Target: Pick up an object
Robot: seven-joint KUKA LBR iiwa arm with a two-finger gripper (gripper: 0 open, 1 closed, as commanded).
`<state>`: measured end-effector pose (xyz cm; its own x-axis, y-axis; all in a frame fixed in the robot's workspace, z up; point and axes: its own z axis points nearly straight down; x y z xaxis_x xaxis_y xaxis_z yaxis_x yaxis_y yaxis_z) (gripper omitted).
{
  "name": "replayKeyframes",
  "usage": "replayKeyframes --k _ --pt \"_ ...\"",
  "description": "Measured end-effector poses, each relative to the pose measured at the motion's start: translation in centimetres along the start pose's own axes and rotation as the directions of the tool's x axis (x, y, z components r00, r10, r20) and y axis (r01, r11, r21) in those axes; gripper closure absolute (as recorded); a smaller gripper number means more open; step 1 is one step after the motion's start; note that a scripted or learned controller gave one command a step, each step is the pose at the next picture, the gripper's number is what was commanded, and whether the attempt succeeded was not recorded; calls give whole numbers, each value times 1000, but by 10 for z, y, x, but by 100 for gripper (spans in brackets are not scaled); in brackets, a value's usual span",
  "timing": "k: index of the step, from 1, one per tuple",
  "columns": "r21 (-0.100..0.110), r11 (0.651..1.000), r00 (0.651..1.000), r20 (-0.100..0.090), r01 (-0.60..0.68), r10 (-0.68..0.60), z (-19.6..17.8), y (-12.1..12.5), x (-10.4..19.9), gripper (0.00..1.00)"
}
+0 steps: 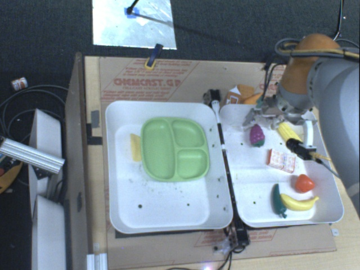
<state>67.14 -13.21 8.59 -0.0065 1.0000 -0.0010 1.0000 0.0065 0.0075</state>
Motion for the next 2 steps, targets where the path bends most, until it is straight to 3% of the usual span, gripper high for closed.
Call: replayKeyframes --k 1,2 --pt "8 1000 1000 -2 0 0 1 -28 36 0" --pt "2 1000 1000 0 1 -1 -11 -26 34 100"
